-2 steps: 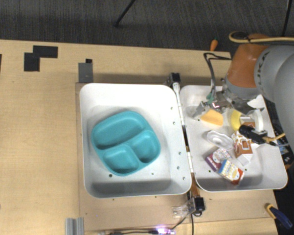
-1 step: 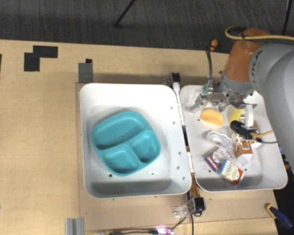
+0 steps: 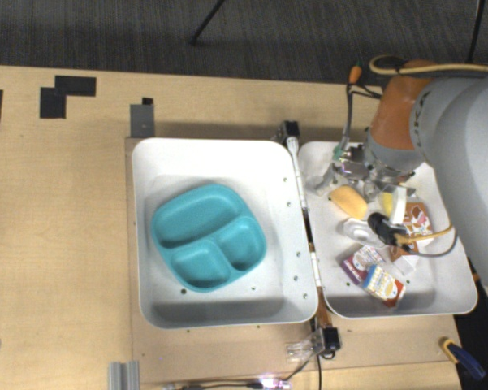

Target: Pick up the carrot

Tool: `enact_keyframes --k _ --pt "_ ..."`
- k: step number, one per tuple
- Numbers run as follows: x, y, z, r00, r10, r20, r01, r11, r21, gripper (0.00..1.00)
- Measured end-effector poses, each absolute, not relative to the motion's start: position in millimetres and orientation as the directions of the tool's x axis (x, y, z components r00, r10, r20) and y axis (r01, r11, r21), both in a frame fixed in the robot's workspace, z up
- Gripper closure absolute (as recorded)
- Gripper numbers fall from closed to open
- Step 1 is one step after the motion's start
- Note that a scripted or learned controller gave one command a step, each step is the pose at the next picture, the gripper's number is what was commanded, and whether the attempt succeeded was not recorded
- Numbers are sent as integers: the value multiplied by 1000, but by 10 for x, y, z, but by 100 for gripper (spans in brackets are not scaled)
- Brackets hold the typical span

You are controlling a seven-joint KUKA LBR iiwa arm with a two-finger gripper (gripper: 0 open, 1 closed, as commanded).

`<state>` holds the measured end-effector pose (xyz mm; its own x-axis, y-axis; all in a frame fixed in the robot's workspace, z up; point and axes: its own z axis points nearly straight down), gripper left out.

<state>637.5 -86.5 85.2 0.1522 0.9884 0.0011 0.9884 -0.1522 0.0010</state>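
Observation:
My gripper [image 3: 362, 177] hangs low over the back half of the right bin [image 3: 438, 303], under the grey wrist with the orange band. Just in front of it and a little to the left lies a yellow-orange rounded piece [image 3: 349, 201] on the bin floor; I cannot tell whether this is the carrot. The piece is close to the gripper, and the wrist hides whether they touch.
A colourful snack packet [image 3: 377, 276] lies at the front of the right bin, a small pale item [image 3: 356, 231] in its middle, and a red-and-white packet [image 3: 419, 216] toward its right. The left bin [image 3: 146, 218] holds a teal divided plate [image 3: 209, 236].

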Motion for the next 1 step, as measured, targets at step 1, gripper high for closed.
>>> enact_keyframes --k 1 --pt "6404 -851 983 145 989 2 989 -145 8 100"
